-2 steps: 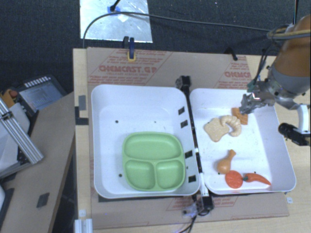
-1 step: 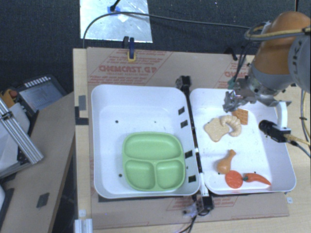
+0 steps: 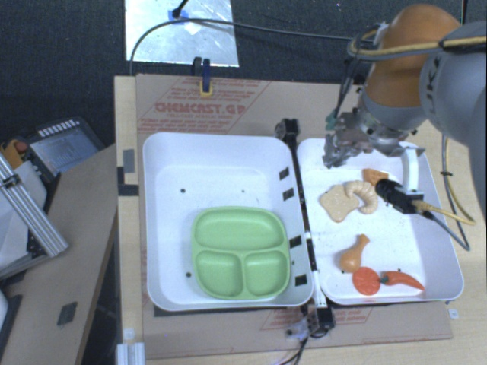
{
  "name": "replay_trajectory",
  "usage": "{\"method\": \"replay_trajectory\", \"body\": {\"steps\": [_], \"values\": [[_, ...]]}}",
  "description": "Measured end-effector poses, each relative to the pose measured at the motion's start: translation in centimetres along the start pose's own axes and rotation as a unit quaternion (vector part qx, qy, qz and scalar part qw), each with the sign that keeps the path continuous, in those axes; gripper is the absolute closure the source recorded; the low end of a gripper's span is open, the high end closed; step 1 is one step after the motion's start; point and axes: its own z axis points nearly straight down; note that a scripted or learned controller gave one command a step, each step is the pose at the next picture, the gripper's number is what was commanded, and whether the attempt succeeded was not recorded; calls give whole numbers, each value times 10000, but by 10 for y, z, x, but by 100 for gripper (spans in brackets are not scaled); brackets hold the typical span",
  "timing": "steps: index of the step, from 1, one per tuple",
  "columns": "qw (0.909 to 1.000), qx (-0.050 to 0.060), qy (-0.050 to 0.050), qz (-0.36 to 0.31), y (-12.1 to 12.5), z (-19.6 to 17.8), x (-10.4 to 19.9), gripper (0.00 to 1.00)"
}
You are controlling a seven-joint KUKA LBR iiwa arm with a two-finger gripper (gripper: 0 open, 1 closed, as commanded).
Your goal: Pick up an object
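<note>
The pincer (image 3: 335, 157) is seen at the upper left corner of the right bin (image 3: 430, 234), right of frame centre, hung low over bare white floor; whether it is spread or pressed together cannot be told, and nothing is seen pinched in it. The candidates for the pick are all found in that bin: a pale flat piece (image 3: 333, 203) just below the pincer, a curled beige piece (image 3: 365, 193) touching its right side, a small orange piece (image 3: 374, 176) just above that, and, towards the lower edge, a tan drumstick shape (image 3: 354, 252), a red round piece (image 3: 366, 281) and an orange-red carrot shape (image 3: 402, 280) close together. A green divided plate (image 3: 240, 254) is held in the left bin (image 3: 221, 169), at the lower centre of the frame, and both bins are carried by the worktop (image 3: 228, 105). The step in hand is judged to be the approach, with no object lifted yet. For the next move a shift down-frame towards the pale flat piece is called for, then a descent over it; since it touches the curled piece, a slip or a double catch is to be feared
</note>
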Motion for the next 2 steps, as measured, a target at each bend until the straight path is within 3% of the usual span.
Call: {"method": "replay_trajectory", "body": {"steps": [2], "values": [[10000, 4, -2, 6, 27, 19, 112, 100]]}}
